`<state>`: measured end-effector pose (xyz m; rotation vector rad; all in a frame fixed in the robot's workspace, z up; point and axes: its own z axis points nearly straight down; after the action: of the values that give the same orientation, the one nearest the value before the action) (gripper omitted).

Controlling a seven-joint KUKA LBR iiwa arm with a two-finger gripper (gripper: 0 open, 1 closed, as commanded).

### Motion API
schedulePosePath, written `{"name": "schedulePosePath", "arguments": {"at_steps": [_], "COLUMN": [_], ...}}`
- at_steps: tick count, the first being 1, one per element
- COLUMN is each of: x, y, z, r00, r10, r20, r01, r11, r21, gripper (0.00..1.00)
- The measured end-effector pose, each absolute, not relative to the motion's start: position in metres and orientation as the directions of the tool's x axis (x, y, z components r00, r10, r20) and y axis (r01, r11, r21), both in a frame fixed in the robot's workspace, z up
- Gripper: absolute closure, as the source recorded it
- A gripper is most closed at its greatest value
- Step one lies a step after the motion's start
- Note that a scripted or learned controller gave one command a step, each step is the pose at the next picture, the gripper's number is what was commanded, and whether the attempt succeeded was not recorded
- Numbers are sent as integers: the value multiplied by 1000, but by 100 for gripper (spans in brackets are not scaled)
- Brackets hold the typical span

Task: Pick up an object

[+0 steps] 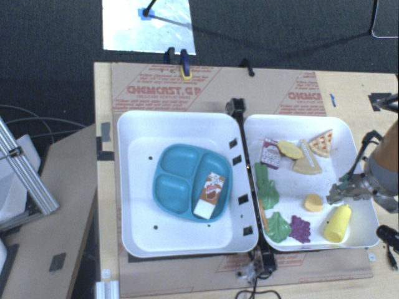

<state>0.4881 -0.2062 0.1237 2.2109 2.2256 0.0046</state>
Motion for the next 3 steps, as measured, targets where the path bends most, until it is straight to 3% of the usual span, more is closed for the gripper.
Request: {"name": "schedulePosePath", "arguments": {"at_steps": [1, 2, 3], "x": [486, 553, 543], "y": [-200, -206, -136], "z": [83, 86, 212], "r00": [-2, -7, -12], "r10": [1000, 1000, 1000], "r20": [0, -3, 0], "r01": [1000, 1000, 1000], "r11": [2, 7, 12], "r21": [0, 8, 14], "gripper": [100, 100, 100]}}
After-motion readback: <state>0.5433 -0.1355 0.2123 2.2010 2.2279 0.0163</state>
